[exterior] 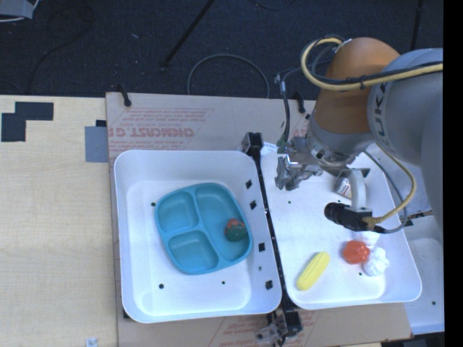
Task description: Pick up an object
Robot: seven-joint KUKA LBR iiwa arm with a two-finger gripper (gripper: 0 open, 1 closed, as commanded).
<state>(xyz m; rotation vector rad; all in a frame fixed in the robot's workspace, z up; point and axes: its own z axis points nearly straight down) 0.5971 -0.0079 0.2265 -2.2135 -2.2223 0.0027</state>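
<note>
The yellow corn cob [313, 270] lies nearest, at six o'clock in the right bin [405, 295], with an orange ball [355, 251] and a white lump [375, 263] just beside it at three o'clock. The corn looks light, stiff and slick; gripping across its middle seems safest. The pincer [288, 173] hovers at eleven o'clock of that bin, holding nothing; whether it is apart cannot be told.
</note>
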